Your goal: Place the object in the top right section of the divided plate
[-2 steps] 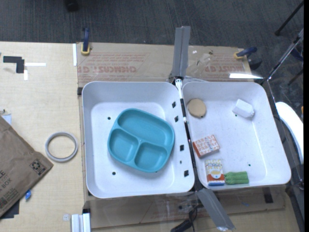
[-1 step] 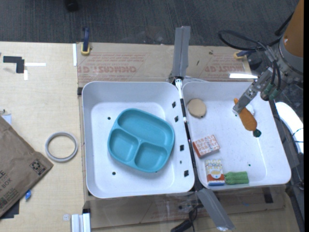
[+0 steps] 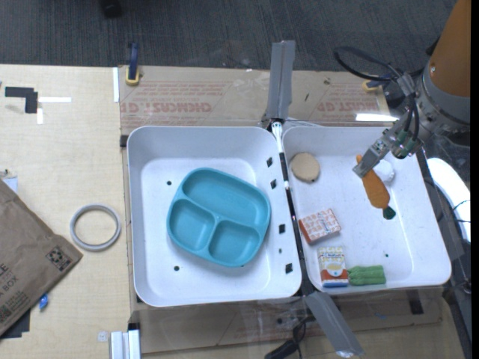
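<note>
The blue divided plate [image 3: 218,216] lies in the left white bin [image 3: 142,200], with one long section at its upper side and two smaller ones below. My gripper [image 3: 372,158] hangs over the upper middle of the right bin [image 3: 426,253]. An orange carrot-shaped toy [image 3: 376,189] with a green tip sits directly under the gripper, its upper end touching or hidden by the gripper. I cannot tell whether it is gripped or resting on the bin floor.
The right bin also holds a tan round piece [image 3: 304,167] at its upper left, a red-patterned box [image 3: 319,225], a small carton [image 3: 332,265] and a green object [image 3: 366,275] near the front wall. A tape ring [image 3: 95,226] lies on the bench to the left.
</note>
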Robot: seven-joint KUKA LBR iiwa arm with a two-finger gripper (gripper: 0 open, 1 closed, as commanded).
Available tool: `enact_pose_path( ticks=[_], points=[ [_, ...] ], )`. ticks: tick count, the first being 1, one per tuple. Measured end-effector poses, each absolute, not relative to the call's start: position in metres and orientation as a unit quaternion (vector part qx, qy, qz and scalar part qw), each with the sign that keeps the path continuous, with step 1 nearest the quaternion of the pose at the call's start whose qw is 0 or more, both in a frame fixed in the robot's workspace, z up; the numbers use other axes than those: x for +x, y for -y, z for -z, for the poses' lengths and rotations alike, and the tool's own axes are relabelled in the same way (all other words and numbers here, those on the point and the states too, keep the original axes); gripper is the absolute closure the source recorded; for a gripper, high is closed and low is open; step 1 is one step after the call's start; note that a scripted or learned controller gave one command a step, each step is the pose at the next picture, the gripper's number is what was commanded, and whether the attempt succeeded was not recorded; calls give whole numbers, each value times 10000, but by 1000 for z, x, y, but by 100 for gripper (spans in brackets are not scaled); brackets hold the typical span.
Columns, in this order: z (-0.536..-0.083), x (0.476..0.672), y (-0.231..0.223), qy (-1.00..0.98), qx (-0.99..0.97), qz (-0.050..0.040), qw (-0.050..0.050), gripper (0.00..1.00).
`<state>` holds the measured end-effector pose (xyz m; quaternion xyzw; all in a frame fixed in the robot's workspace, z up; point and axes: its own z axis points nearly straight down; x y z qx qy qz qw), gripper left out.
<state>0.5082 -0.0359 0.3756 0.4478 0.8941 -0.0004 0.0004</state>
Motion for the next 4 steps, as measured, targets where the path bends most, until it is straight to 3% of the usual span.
enact_pose_path(
  ticks=[1,2,3,4],
  points=[
    [-324,478,84,-8962,4437,5,1,100],
    [-347,479,119,-8808,4734,5,12,100],
    [-349,479,-10,-9146,4044,3,7,100],
    [-356,478,-109,-8696,4937,7,5,100]
  ],
)
